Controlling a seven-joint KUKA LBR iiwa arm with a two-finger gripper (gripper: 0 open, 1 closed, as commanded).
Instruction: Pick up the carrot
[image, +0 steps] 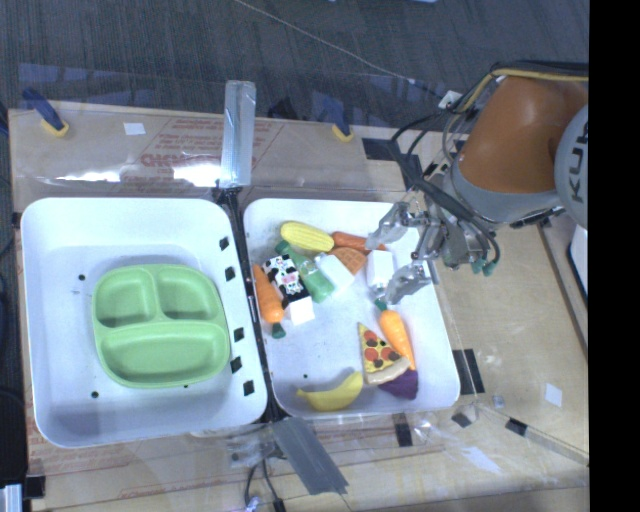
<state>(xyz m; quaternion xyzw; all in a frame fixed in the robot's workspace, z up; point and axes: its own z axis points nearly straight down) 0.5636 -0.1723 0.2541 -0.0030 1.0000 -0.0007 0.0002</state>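
Note:
An orange carrot (398, 337) with a green top lies near the right wall of the right bin (440, 375), beside a pizza slice (376, 351). A second orange carrot-like piece (267, 295) lies along that bin's left wall. My gripper (394, 257) hovers over the bin's upper right, just above the first carrot. It stands open, one finger (385, 229) toward the back and the other (406, 283) toward the front. A small white block (381, 266) lies in the gap beneath them. No carrot is between the fingers.
The right bin also holds a corn cob (306, 237), an orange wedge (350, 258), a green bottle (318, 281), a black-and-white toy (283, 274), a banana (333, 392) and a purple piece (402, 384). A green divided plate (158, 325) sits in the left bin (50, 250).

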